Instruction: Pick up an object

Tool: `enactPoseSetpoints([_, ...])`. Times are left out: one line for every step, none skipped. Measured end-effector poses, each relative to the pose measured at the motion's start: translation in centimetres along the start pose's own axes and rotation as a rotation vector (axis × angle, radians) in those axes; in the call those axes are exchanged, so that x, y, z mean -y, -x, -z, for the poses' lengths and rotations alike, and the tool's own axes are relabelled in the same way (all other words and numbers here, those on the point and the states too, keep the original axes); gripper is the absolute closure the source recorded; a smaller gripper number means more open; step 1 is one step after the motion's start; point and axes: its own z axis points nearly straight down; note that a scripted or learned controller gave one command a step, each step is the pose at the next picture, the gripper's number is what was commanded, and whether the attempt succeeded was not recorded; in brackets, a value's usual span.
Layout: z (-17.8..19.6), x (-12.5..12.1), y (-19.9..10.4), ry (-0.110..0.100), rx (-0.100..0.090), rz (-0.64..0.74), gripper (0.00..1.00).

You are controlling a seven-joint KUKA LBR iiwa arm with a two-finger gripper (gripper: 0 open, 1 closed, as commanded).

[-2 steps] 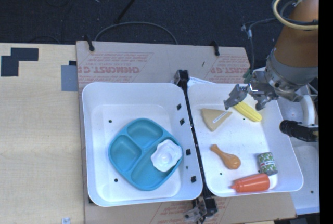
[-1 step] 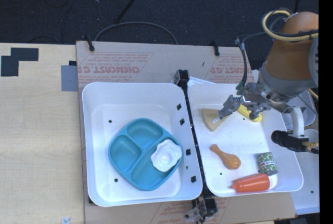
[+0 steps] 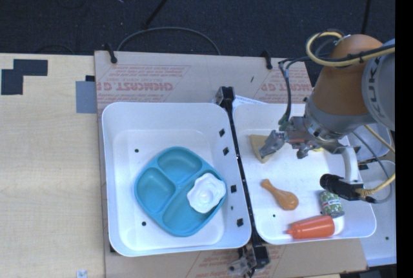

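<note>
Tan wedge (image 3: 261,145) just left of the fingers (image 3: 276,141), right bin (image 3: 271,225).

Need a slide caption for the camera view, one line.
Gripper hovers over right bin by tan wedge; blue plate in left bin.

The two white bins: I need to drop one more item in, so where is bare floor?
Left white bin: bare strip behind the blue divided plate. Right white bin: small patch between the tan drumstick toy and its left wall. Crowded near the orange bottle and gripper.
</note>
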Motion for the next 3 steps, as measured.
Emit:
enactPoseSetpoints([-6.5,0.1,0.0,-0.002,0.0,0.004,0.0])
enactPoseSetpoints([-5.1,0.0,0.2,0.002,0.0,-0.003,1.0])
enactPoseSetpoints([-0.7,0.6,0.7,0.008,0.002,-0.002,1.0])
